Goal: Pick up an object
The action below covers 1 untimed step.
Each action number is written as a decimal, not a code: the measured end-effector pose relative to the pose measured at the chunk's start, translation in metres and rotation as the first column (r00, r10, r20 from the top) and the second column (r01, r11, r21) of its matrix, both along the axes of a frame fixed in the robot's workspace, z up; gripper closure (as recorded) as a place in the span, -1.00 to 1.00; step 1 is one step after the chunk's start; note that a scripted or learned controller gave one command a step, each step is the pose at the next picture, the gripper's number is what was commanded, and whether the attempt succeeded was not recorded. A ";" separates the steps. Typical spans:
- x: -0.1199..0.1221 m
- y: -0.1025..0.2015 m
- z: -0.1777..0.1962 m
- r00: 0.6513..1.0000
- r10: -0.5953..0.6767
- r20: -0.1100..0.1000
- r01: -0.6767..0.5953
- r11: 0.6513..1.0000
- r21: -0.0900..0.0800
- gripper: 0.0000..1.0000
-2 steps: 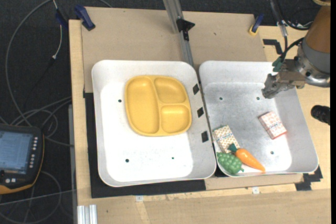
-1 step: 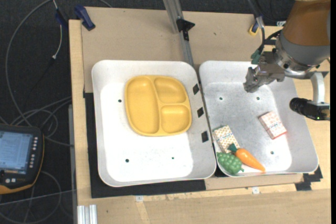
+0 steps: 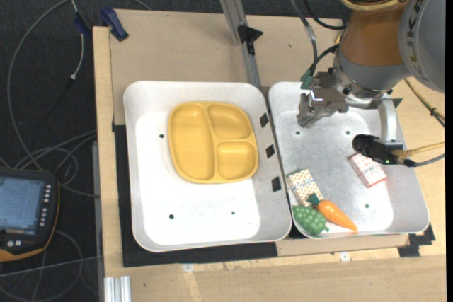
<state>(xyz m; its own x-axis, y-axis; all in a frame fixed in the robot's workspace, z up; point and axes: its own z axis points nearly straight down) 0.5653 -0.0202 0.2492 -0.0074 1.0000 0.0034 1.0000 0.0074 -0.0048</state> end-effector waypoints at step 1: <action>0.012 0.046 0.002 1.000 -0.001 0.007 0.001 1.000 -0.002 1.00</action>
<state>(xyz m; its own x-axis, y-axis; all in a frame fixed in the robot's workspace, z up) 0.5769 0.0258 0.2514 -0.0063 1.0000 0.0015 1.0000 0.0063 0.0026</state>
